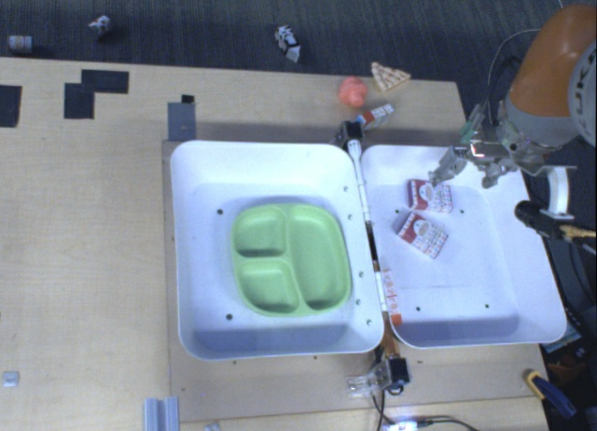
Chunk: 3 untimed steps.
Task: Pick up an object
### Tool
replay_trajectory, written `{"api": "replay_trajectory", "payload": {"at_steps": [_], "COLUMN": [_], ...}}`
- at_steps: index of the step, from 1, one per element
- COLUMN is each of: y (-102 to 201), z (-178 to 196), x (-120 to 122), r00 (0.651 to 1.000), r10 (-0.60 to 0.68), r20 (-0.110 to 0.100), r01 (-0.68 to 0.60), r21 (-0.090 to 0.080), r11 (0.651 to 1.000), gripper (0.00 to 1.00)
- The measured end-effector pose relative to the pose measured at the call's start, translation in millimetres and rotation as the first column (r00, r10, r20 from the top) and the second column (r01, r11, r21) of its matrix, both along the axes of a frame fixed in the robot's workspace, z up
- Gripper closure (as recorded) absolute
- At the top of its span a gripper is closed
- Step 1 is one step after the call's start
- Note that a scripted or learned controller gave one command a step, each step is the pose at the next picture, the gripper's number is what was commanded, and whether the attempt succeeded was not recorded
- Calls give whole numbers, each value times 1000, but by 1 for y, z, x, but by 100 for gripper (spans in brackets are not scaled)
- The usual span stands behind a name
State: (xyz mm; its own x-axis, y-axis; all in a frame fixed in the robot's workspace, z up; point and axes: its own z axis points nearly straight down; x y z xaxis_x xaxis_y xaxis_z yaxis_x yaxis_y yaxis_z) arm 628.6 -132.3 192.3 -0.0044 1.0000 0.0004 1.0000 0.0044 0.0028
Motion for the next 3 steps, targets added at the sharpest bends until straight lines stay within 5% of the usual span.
{"api": "replay_trajectory", "payload": {"at_steps": [1,2,3], "y": [19,19,-57], "z": [-102,-89,-36], "x": [31,33,13], "r00": [1000,1000,1000], "r10": [2,5,-2], "r20": [10,20,3], "r01": [-2,-5,2], "r21": [-2,-6,-3], "r11": [1000,1000,1000], "gripper": [0,100,100]}}
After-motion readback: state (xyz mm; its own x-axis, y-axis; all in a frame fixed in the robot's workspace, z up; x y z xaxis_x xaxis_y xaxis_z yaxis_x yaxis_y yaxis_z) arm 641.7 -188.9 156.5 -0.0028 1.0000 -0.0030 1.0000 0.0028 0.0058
